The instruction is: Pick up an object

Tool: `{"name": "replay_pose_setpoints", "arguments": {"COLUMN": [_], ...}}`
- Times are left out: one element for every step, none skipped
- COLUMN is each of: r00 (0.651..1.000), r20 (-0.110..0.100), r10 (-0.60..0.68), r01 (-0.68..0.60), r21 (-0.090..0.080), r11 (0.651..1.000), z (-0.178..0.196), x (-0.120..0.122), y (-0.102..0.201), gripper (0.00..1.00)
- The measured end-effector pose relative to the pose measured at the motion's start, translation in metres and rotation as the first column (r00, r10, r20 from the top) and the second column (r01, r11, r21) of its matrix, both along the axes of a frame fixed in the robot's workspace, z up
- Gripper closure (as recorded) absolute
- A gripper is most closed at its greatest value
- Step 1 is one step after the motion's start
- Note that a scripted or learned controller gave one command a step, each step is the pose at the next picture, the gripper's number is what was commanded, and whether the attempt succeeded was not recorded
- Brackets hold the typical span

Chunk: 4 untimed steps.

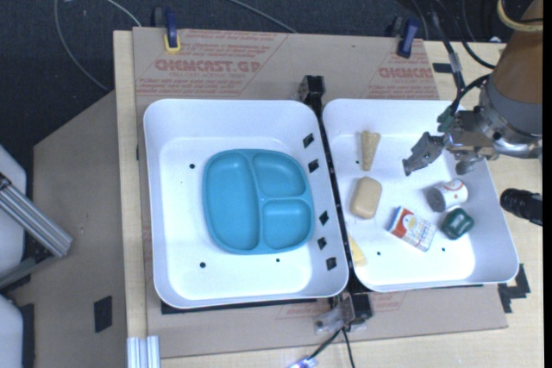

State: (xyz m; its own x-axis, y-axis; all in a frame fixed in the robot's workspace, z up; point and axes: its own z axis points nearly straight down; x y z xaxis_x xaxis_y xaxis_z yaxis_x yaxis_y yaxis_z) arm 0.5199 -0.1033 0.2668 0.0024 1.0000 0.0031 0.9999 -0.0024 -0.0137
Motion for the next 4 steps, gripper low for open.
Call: {"name": "replay_pose_setpoints", "arguments": {"r00": [1.0,1.0,1.0,1.0], "r20": [0.012,0.006,0.005,0.005], "r10": [0.003,0.002,0.002,0.002], "r01": [-0.003,-0.002,-0.002,-0.002], "r21": [-0.002,-0.001,0.0,0.0], "r11": [1.0,1.0,1.0,1.0], "z": [0.006,-0.043,-0.102,-0.164], "x": [0.002,-0.008,-0.002,-0.01], "y": [0.0,0.003,0.009,0.011], "gripper": [0.0,0.0,0.0,0.0]}}
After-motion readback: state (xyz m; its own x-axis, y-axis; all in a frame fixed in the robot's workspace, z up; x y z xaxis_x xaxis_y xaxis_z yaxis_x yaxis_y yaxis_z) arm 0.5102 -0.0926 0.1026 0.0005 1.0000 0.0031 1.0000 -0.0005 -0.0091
